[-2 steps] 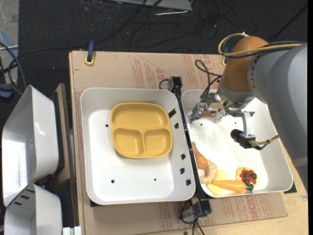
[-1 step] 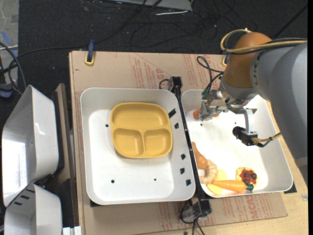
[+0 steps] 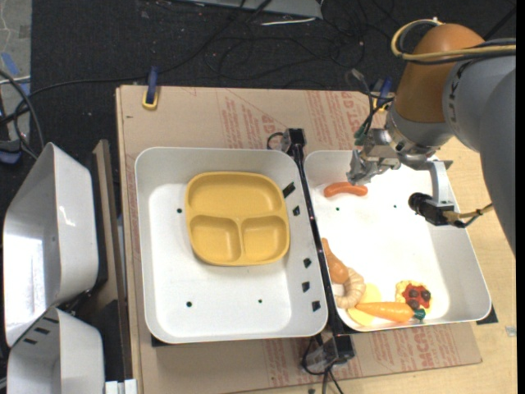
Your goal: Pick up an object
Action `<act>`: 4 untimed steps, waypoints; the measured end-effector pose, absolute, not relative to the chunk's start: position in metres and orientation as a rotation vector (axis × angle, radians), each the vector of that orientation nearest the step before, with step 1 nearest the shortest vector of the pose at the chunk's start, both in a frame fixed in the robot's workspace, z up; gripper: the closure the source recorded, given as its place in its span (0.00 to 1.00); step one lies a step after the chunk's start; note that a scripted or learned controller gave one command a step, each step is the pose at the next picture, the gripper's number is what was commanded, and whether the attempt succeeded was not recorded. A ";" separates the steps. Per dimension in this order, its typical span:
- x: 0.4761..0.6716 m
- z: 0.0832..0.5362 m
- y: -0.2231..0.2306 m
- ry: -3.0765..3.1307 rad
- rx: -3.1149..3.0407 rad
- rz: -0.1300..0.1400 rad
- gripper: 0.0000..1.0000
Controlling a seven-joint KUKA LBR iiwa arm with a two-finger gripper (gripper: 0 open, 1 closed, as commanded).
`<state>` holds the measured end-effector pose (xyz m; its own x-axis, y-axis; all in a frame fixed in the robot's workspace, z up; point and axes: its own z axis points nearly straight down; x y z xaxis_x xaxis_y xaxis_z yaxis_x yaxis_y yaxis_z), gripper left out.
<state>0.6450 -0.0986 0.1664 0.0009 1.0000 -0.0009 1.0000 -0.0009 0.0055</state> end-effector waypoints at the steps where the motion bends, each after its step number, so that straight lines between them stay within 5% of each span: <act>1: 0.644 0.213 -0.091 2.222 2.214 0.006 1.00; 2: 0.645 0.208 -0.091 2.223 2.217 0.001 1.00; 4: 0.655 0.205 0.009 2.228 2.212 0.004 1.00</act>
